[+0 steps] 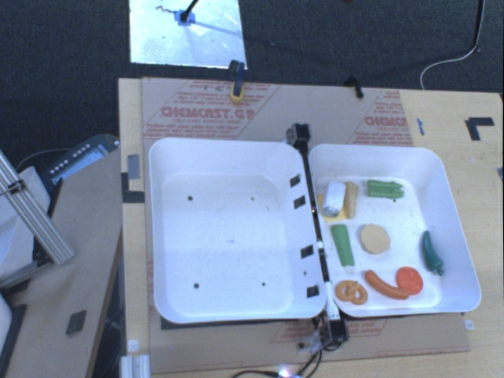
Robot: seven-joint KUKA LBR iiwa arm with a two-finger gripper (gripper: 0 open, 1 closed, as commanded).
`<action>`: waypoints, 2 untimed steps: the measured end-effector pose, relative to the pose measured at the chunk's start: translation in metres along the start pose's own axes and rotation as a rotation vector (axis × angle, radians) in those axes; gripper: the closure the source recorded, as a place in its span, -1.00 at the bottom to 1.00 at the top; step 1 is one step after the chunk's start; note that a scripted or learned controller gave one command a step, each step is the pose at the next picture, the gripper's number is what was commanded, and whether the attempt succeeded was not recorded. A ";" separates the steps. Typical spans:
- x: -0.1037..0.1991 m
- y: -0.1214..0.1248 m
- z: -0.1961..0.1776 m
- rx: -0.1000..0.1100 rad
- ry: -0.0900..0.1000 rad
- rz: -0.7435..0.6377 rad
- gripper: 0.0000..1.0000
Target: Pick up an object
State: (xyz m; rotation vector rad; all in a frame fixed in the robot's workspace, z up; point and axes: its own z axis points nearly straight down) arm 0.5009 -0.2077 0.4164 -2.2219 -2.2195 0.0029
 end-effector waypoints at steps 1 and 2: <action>0.013 0.012 -0.009 -0.007 -0.002 -0.005 1.00; 0.019 0.022 0.027 -0.003 0.000 -0.005 1.00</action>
